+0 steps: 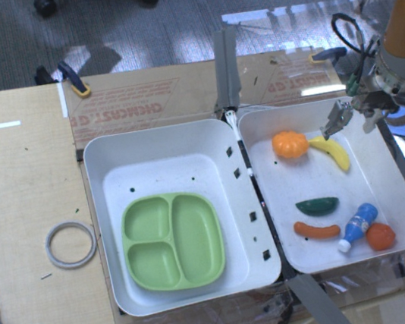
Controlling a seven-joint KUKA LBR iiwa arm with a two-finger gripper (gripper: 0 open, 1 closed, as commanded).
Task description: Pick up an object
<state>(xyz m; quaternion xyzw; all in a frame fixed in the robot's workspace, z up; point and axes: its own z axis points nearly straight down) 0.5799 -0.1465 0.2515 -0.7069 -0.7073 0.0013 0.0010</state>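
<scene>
Pincer (350, 116) spread wide, gripping nothing, above curved yellow banana (332, 151) by round orange fruit (289, 144).

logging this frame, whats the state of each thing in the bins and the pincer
green tray: flat, in left bin, compartments bare
orange: touching banana
banana: lying loose
green piece: lying flat
sausage: lying flat
bottle: on its side
red ball: beside bottle
pincer: above right bin, holding nothing
</scene>
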